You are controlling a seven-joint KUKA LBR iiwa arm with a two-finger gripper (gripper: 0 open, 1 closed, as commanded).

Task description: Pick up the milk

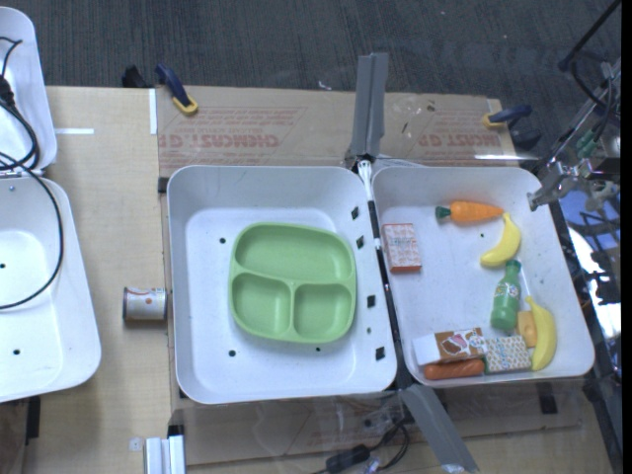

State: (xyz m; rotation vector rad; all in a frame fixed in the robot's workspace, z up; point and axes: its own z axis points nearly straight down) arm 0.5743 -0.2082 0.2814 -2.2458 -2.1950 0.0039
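Where the two white bins meet at the middle of the bench, the milk, a small white-and-red carton, lies flat in the right bin. It sits near that bin's left wall and well apart from the other items. Farther right in the same bin, a carrot lies near the far wall with a banana just below it. A green bottle lies beside a second banana toward the near right corner. A brown-and-white box rests along the near wall. The left bin holds a green divided plate. Grey metal hardware juts over the right bin's far right corner. If it is the gripper, its state cannot be told, and nothing is seen held there. A small can lies on the bench left of the bins.
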